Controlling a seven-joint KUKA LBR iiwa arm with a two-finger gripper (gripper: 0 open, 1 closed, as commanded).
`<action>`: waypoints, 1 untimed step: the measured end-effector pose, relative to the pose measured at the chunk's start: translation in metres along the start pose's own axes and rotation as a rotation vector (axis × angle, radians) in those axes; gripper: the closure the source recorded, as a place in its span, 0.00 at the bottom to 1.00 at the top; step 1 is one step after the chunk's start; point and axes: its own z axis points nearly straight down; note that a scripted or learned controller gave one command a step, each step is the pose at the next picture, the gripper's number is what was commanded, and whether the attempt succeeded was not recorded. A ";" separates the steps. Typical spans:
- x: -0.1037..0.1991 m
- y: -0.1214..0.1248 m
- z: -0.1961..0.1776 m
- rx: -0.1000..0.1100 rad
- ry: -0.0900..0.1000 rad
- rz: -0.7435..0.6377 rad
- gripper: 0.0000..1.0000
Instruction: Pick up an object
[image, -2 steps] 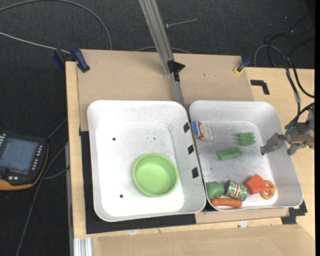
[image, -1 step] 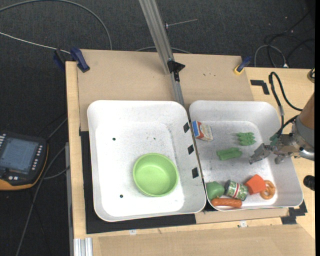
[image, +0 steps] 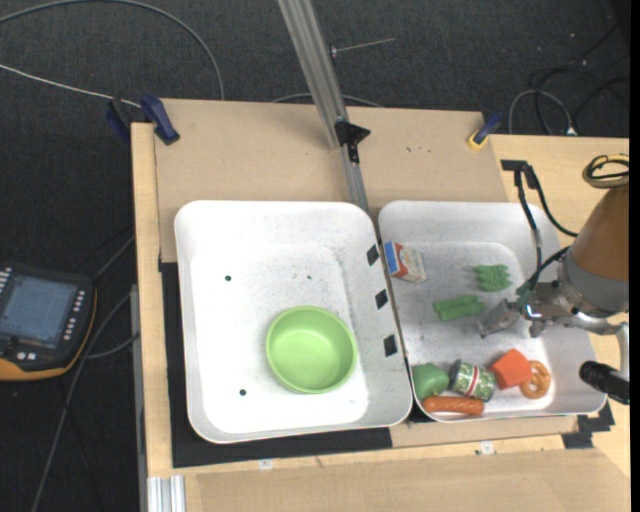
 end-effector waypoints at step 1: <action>0.000 0.000 0.016 -0.003 -0.001 0.000 0.00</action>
